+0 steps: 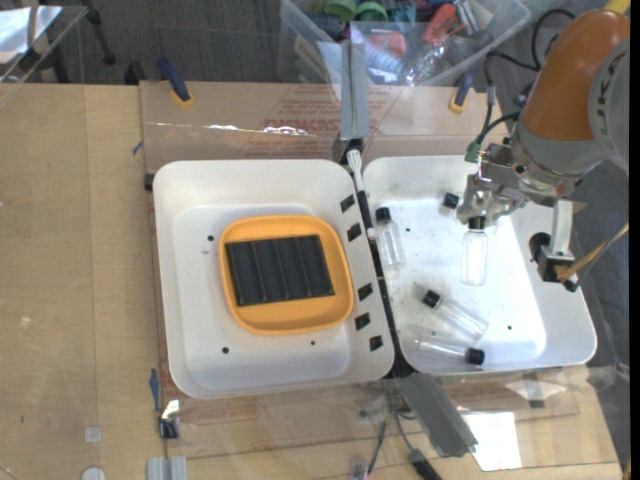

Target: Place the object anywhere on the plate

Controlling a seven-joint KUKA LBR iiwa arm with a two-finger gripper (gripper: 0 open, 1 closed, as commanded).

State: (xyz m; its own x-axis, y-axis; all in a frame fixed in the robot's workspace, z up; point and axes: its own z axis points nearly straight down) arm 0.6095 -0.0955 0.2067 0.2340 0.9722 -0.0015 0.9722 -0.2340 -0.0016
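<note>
Two white bins sit on the counter (70,268): the left bin (190,358) holds one orange plate (287,272) at frame centre-left, the right bin (560,338) four clear vials. The fingers (478,220) grip one vial (475,258), hanging upright; another (386,236) lies by the divider; two (450,313) (448,349) lie lower right.

A pale wooden worktop (70,268) carries two shallow white bins side by side: the left bin (190,358) and the right bin (570,343). A clear tub (300,8) of mixed items sits at the far edge.
</note>
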